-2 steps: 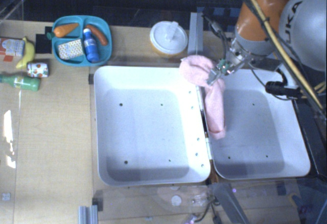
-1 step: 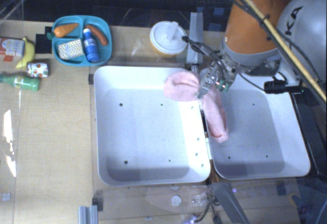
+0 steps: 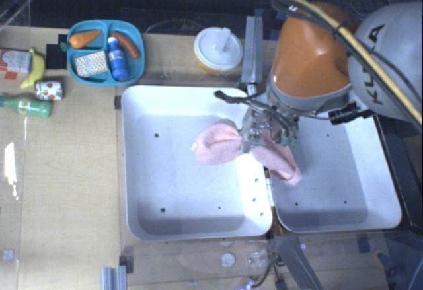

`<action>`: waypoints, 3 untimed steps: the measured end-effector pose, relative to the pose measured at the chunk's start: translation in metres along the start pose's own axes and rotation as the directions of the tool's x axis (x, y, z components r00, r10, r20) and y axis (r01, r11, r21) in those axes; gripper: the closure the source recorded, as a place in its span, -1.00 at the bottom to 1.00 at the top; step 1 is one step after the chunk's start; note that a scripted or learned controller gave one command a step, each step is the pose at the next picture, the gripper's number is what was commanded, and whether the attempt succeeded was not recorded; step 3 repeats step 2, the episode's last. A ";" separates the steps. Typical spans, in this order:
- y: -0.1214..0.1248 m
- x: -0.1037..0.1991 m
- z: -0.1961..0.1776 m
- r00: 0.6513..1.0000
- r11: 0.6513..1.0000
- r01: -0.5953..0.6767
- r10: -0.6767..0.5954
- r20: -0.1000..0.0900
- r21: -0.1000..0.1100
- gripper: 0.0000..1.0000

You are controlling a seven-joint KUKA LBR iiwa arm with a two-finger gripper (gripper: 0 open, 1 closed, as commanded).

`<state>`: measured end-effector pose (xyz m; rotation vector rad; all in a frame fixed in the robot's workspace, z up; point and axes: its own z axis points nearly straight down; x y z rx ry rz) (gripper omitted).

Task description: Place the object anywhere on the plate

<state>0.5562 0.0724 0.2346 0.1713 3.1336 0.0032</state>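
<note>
A pink cloth is draping limply across the divide between the two white bins mid-worktop, the pincer pinching its bunched middle, likely the surest hold on something so soft and light.

Two white bins on the worktop. One pink cloth. One blue divided tray. One lidded cup. One small can.
</note>
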 end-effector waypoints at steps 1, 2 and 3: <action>0.036 0.034 0.009 0.994 0.994 0.107 -0.107 -0.001 0.000 1.00; 0.036 0.034 0.009 0.994 0.994 0.108 -0.108 -0.001 0.000 -1.00; 0.036 0.034 0.009 0.994 0.994 0.108 -0.108 -0.001 0.000 -1.00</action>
